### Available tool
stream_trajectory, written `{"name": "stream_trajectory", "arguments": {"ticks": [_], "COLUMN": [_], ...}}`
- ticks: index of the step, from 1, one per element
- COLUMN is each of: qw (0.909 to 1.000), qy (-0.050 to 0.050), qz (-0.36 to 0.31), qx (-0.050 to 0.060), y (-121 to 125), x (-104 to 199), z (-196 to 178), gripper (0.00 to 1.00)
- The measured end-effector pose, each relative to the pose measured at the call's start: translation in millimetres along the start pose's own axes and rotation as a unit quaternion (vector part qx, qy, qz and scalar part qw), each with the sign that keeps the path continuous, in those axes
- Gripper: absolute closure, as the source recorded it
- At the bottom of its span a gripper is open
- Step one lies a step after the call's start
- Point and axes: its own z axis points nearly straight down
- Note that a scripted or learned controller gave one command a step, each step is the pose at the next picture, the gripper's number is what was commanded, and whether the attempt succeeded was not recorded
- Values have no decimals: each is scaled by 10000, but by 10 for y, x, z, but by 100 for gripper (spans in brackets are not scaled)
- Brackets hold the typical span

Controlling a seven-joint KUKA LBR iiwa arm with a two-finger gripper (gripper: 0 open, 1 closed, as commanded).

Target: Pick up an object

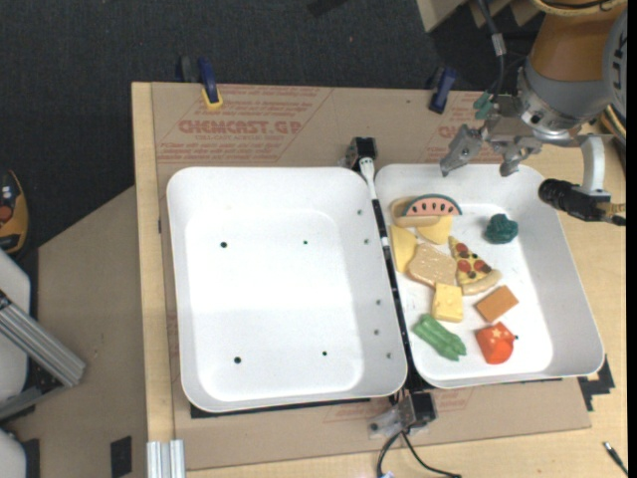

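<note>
Below the tool, toward the near edge: everything it could pick lies this way, so the coming move is down and toward the viewer.

Table [299, 118]: brown board under both bins; the tool hangs above its far right part.

Left bin [269, 277]: well off to the tool's left, bare white floor with a few dark dots.

Right bin [567, 287]: directly beneath and in front of the tool, which sits over its far rim; all the toy food lies inside it.

Arm [572, 43]: grey, with an orange band above the wrist, coming down from the upper right.

Tool [483, 159]: two fingers spread wide, one to each side, nothing between them.

Watermelon slice [428, 208]: nearest piece, just in front of the tool and slightly left; long axis runs left to right, roughly in line with the spread of the fingers.

Cheese [403, 247]: yellow wedge in front of the watermelon, against the bin's left wall.

Bread [432, 265]: tan slice, further forward, touching the cheese.

Pizza slice [473, 267]: beside the bread on the right, long axis running away from the tool.

Green pod [439, 336]: far forward and left, lying at a slant.

Orange cracker [496, 303]: forward, just past the pizza.

Tomato [495, 343]: red, farthest forward.

Broccoli [501, 229]: forward and slightly right, standing apart from the pile.

Judgement: the broccoli is likely the cleanest grasp, since nothing touches it; the watermelon slice is closer but crowded.
</note>
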Motion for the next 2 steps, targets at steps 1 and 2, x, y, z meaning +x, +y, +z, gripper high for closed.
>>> {"name": "stream_trajectory", "arguments": {"ticks": [1,2], "qw": [10000,10000], "qy": [-4,18], "qz": [17,-13], "qx": [10,53], "y": [200,-212], "x": [-581,-82], "z": [734,1614], "gripper": [0,0]}}
